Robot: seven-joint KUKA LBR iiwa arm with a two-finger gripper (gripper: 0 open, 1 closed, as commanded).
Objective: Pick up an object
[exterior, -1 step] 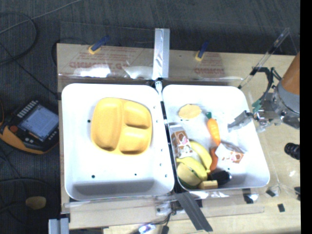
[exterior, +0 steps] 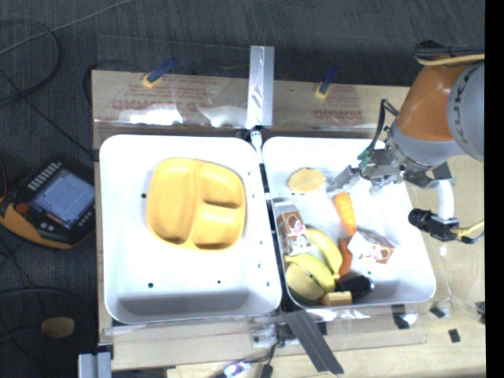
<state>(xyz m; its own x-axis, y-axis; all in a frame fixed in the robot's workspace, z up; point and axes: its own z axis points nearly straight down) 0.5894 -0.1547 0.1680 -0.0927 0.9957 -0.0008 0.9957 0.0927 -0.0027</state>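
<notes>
The gripper (exterior: 356, 176) hangs in the right bin (exterior: 409, 282) at about one o'clock, and I cannot tell how its jaws stand. A carrot (exterior: 344, 213) lies just below it, with a round cookie (exterior: 305, 180) at eleven o'clock and bananas (exterior: 315, 262) at seven. The left bin (exterior: 130, 290) holds a yellow tray (exterior: 195, 203).

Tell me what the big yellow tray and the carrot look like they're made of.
Yellow tray: probably molded plastic, smooth with a soft sheen, rounded compartments pressed into it. Carrot: likely a plastic toy, uniformly orange and smooth, though real can't be ruled out.
</notes>
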